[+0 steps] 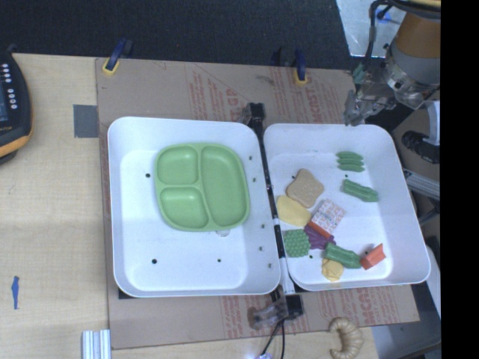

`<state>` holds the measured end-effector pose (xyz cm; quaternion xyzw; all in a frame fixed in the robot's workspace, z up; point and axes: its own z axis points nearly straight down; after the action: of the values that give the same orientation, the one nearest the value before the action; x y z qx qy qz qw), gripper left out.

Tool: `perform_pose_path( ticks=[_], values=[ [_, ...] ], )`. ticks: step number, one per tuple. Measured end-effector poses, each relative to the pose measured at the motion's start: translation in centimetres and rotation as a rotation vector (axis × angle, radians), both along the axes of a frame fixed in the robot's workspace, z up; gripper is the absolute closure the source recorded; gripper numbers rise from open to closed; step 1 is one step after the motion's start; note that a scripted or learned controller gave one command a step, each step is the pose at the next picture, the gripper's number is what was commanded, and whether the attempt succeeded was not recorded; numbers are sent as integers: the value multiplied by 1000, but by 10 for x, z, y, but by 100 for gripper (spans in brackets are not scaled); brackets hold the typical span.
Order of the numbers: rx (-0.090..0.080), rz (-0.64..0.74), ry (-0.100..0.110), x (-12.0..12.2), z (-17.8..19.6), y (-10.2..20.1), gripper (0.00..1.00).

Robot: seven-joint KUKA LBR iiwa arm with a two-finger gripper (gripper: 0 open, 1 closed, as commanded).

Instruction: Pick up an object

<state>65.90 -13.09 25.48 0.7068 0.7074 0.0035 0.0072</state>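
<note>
Gripper is hovering over the right bin's far rim, nothing between fingers; can't tell if they're apart. Toys lying in bin.

My arm shows an orange band over a grey wrist section. Yellow and black cables loop just above that band. Below it sits my gripper, dark grey metal with small silvery fittings.

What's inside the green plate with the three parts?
The green divided plate has nothing showing in its three compartments. It rests in the left white bin and hides the bin floor beneath it.
</note>
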Motion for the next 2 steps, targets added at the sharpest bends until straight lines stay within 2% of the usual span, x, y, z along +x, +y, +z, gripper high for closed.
perform_pose_path(
  ticks=[1,2],
  values=[
    [7,-1,31,-51,-151,-38,100],
    [8,0,29,-149,-165,-39,100]
  ],
)
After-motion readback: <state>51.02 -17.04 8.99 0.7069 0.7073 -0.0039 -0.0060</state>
